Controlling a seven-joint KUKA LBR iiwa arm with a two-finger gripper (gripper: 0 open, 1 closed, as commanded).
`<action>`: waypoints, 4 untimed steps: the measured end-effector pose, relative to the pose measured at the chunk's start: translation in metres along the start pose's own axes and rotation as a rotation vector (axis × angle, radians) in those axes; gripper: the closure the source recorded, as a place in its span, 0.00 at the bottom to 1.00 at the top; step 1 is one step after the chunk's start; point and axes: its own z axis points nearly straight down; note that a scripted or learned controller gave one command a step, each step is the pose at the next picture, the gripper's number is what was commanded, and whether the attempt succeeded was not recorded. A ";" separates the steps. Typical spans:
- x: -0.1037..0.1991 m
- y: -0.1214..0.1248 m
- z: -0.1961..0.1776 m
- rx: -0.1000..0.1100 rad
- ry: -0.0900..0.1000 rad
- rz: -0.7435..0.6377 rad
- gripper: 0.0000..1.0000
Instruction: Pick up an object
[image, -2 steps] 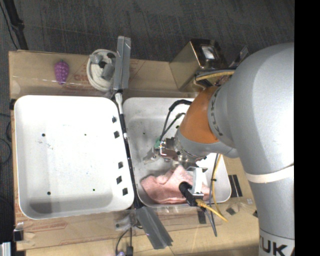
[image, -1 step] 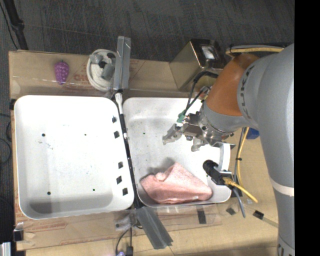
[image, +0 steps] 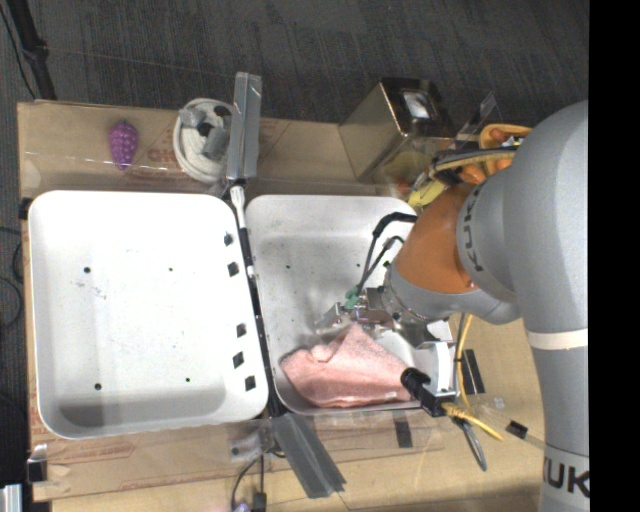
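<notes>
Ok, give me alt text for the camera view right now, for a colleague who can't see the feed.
The grey arm reaches in from the right, its gripper low in the right bin at the top edge of a pink cloth lying along that bin's near wall. The left bin sits alongside, and a purple object lies on the bench beyond it.

The arm (image: 545, 230) is cased in smooth grey, ringed by an orange band (image: 432, 255); black cables are routed along it, and white lettering is printed low down.

Soft pink cloth (image: 345, 375) lies in a smooth, seemingly plastic white bin (image: 300, 225); bench (image: 70, 135) looks like cardboard.
</notes>
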 end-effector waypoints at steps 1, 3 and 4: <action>0.000 0.000 -0.009 0.003 0.001 -0.003 1.00; 0.034 0.059 -0.167 -0.001 -0.001 -0.037 0.00; -0.006 0.030 -0.121 0.000 -0.001 -0.216 0.00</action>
